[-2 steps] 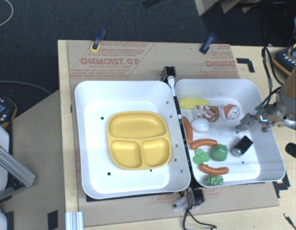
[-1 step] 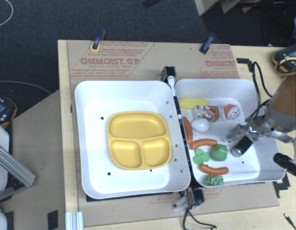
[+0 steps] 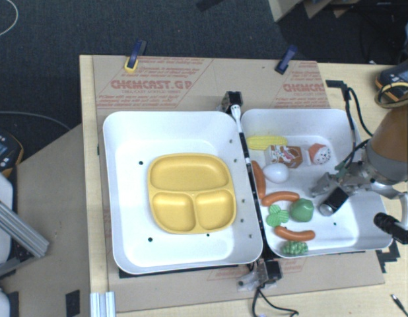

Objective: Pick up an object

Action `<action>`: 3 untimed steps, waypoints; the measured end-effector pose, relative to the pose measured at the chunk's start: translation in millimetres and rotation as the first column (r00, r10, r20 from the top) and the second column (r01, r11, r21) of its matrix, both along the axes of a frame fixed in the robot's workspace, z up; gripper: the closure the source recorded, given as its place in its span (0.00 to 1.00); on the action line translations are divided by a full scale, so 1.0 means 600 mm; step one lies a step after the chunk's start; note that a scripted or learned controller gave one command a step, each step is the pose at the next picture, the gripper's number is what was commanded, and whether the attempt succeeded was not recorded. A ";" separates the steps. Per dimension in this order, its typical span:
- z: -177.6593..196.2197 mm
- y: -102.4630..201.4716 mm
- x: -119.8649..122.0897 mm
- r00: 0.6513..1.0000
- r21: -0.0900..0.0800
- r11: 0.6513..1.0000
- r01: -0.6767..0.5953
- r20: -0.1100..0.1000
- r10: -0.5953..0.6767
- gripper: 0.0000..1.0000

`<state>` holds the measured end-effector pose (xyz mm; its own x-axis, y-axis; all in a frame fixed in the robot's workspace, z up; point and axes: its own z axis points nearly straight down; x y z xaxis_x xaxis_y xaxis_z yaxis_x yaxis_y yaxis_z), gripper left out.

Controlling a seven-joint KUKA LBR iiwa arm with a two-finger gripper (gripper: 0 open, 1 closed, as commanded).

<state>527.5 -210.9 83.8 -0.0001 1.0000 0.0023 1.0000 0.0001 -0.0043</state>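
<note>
Gripper [image 3: 326,189] sits over the right bin [image 3: 336,121], just right of the green toy vegetable [image 3: 301,210]. Can't tell whether it's open or closed. Toy corn [image 3: 267,141], egg [image 3: 276,173] and sausage [image 3: 280,197] lie further left in the same bin.

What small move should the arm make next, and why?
Probably a short shift toward the view's lower left, bringing the pincer over the round green toy: the pincer stands in the right bin just up and right of it, and no other toy lies closer.
</note>
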 end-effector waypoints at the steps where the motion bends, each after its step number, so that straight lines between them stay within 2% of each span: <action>1: 0.019 -0.001 0.002 1.000 -0.002 1.000 0.000 0.004 0.000 1.00; 2: 0.097 0.001 0.017 1.000 -0.006 1.000 -0.001 0.011 0.001 1.00; 3: 0.170 -0.003 0.013 1.000 -0.006 1.000 -0.001 0.011 0.001 1.00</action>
